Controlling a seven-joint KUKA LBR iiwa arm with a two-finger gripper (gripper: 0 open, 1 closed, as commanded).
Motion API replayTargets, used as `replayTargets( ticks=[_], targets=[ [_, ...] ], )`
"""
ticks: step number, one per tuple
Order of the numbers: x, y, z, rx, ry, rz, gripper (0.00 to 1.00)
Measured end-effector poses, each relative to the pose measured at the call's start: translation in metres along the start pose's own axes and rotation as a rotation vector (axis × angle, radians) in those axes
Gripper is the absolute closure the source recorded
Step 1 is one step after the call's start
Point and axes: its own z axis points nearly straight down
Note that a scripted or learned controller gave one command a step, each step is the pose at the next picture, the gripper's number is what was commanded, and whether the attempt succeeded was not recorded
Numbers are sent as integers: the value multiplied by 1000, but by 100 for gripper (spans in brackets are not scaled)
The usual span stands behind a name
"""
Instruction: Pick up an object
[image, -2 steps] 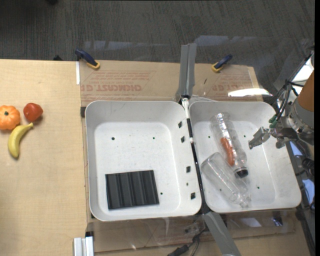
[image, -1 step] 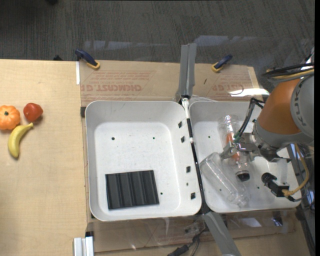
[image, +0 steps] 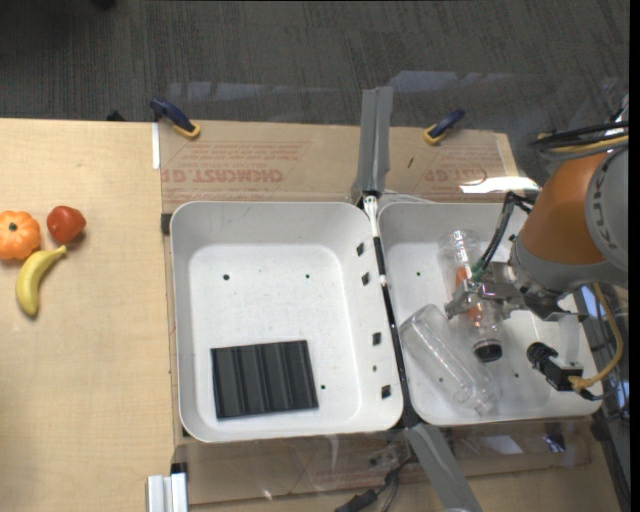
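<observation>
The gripper (image: 478, 308) is lowered into the right bin (image: 420, 400), beside a clear bottle (image: 447, 358); its finger state cannot be told. A black ridged block (image: 264, 377) is seen in the left bin (image: 190, 300).

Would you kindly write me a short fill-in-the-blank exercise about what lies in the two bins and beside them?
1. The ribbed black rectangular tray lies in the ____ white bin.
2. The clear plastic bottle lies in the ____ white bin.
3. The yellow banana rests on the wooden table next to a red tomato and an ____ fruit.
4. The gripper hangs over the ____ bin.

Missing words: left; right; orange; right
</observation>
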Motion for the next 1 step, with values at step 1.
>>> replayTargets(
  ticks=[1],
  targets=[
    [76, 86, -84, 24, 0, -1, 100]
  ],
)
